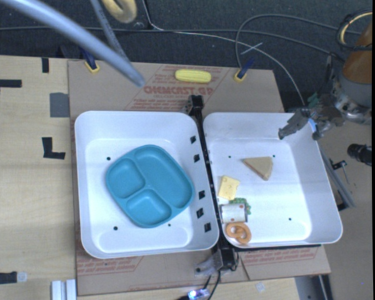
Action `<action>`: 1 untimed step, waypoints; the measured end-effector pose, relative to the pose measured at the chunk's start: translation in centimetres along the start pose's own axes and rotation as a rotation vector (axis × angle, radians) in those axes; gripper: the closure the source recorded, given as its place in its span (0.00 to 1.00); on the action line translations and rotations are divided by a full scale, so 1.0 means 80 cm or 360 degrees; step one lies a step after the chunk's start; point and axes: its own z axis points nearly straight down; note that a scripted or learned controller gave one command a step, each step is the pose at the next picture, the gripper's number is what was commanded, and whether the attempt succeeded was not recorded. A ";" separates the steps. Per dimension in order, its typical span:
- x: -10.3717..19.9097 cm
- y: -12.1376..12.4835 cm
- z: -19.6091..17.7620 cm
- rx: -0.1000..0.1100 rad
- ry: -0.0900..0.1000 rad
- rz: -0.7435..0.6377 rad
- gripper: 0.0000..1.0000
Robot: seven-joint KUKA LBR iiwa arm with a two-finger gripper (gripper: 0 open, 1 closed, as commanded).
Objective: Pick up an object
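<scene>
1. Far left, the bench (25, 167) is pale wood with a few black marks; a brown cardboard sheet (169, 92) lies under both bins.
2. The left bin (94, 130) holds a blue plate (149, 185) with three compartments, lying flat near the bin's middle; nothing sits on it.
3. Behind the bins, on the cardboard, lies a yellow banana (192, 75); it is well apart from either bin.
4. A black divider (203, 167) runs between the two bins, which sit side by side and touching it.
5. In the right bin (312, 224), along its left wall, three small things sit in a row: a yellow block (229, 187), a small can (234, 212) just below it, and an orange pretzel (239, 233) at the bin's front corner; can and pretzel look to be touching.
6. A tan wedge (258, 166) lies alone nearer the bin's middle, apart from the row.
7. The gripper (298, 125) hovers at the right bin's back right rim, away from all the pieces; its fingers are spread apart and nothing is between them; the arm (353, 74) stands further right.
</scene>
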 end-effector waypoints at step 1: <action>0.001 0.003 -0.011 -0.0022 -0.0005 -0.0007 0.00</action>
